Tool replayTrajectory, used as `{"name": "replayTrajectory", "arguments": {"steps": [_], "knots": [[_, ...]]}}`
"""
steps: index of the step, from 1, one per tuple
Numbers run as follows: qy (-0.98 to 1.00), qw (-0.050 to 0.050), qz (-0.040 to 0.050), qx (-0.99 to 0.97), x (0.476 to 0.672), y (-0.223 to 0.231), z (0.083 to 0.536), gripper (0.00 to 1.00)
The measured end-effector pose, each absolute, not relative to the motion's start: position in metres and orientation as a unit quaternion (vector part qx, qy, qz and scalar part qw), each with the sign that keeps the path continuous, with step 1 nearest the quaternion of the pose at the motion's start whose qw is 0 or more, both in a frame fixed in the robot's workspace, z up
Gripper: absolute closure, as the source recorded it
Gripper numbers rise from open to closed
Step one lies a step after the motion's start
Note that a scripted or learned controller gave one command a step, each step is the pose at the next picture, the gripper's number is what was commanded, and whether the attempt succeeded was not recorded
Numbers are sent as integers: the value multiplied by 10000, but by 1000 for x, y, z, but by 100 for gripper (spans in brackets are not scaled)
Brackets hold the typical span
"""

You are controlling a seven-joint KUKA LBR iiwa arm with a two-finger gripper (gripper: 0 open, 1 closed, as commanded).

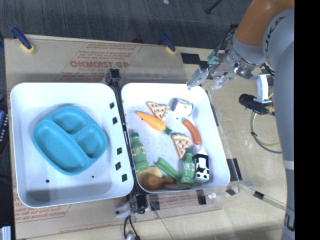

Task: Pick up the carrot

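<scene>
Since the carrot point(151, 120) looks like a small toy, it should be light, stiff and smooth; the thick orange middle is the best hold, taken across its width. It lies aslant in the right bin point(216, 129), among waffle wedges point(157, 109), a sausage point(192, 131) and bottles. A blue tray point(70, 139) fills the left bin point(20, 99). The gripper point(197, 80) hovers over the right bin's far rim; whether its jaws are spread I cannot tell.

Illumination is even and moderately bright across the frame. The two white bins point(30, 134) render near overexposure, with soft shadows along their inner walls, darkest at lower left. The blue tray point(70, 139) shows mild sheen. The upper frame is dim. Focus is slightly soft overall; small items at lower centre lack fine detail.
</scene>
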State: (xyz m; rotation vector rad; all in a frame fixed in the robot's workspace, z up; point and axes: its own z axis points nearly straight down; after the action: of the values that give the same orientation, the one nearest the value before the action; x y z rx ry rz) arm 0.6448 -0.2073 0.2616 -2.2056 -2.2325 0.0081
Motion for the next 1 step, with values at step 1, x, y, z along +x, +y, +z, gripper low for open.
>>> {"name": "replayTrajectory", "arguments": {"steps": [1], "knots": [[-8849, 46, 21, -4658, 645, -145, 108, 0]]}}
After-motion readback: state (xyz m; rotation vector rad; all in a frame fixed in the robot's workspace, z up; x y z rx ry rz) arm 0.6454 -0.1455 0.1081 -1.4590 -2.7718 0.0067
